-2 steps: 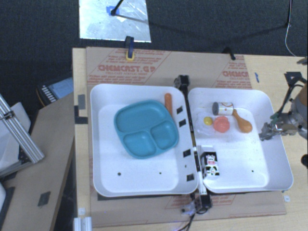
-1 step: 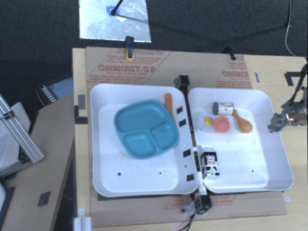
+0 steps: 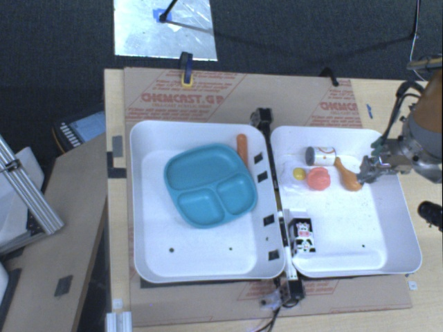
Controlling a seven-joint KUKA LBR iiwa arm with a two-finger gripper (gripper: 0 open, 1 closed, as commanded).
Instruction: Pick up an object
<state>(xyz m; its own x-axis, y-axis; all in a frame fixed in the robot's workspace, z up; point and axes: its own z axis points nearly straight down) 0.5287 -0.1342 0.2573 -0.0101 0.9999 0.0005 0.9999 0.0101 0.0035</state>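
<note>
End effector (image 3: pixel 367 170) beside orange drumstick (image 3: pixel 346 174), right bin (image 3: pixel 387 227).

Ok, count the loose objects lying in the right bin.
5: a small can near the back, a yellow piece and a pink round piece just in front of it, an orange drumstick-shaped piece by the gripper, and a cow-print box at the front-left. The gripper may hide more.

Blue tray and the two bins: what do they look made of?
Blue tray: likely moulded plastic, matte to satin; even colour, rounded compartment walls, soft highlights. Left bin and right bin: probably thin formed plastic, white and smooth, with rounded corners and rolled rims; a coated metal cannot be ruled out.
</note>
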